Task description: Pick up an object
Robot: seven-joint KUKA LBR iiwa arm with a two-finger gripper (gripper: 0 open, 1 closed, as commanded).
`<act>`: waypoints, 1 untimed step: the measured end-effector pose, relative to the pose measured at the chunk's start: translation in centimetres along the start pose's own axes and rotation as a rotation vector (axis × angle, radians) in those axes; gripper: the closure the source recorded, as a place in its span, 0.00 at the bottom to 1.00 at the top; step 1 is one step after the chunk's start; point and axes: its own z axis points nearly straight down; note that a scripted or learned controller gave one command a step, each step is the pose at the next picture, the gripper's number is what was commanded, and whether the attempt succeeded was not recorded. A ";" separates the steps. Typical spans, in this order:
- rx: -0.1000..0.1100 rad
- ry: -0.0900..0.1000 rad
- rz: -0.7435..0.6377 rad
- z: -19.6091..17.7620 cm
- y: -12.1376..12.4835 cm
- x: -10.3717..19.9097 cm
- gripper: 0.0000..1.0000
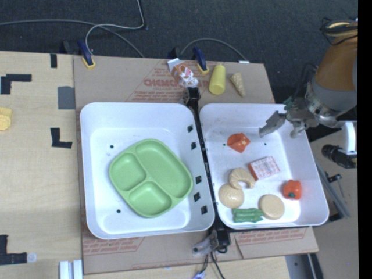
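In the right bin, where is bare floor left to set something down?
The right bin has bare floor along its back wall, behind the red piece, below the gripper. The front half is crowded: box, croissant, round buns, green vegetable, red pepper.

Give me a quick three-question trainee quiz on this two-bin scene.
1. True or false: the green tray lies in the left bin.
2. Which item lies nearest the gripper? A) green bean B) red pepper C) yellow bottle
3. Fill in: the red-and-white packet lies in the ____ bin.

Key: 1 true; 2 B; 3 right.
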 end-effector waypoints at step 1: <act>0.001 0.001 -0.001 7.4 2.1 5.7 0.00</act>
